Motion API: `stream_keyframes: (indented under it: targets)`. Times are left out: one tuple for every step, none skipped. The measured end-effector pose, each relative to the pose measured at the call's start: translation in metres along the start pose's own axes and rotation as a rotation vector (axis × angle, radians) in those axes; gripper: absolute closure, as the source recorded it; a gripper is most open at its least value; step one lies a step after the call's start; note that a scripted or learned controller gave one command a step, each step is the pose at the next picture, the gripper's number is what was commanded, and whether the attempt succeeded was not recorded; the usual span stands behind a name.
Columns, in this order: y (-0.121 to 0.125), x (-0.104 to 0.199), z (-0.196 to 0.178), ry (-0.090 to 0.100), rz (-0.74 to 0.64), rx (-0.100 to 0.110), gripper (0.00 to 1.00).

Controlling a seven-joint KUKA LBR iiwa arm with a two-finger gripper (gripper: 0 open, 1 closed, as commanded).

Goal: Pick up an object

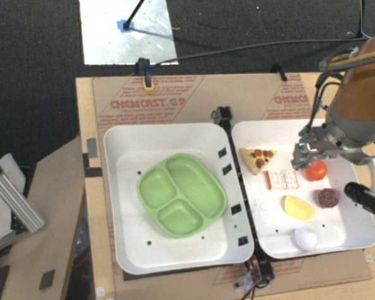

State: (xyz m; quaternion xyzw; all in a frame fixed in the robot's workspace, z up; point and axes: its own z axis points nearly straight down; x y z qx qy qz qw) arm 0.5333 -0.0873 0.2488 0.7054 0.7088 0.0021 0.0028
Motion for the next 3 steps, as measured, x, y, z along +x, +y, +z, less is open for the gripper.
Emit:
stream_keyframes:
  targets:
    - [0.002,0.060,-0.003,0.002,-0.004,0.004,1.00]
    - [0.012,0.109,-0.003,0.003,-0.005,0.004,1.00]
    - [0.016,0.162,-0.005,0.003,-0.004,0.005,1.00]
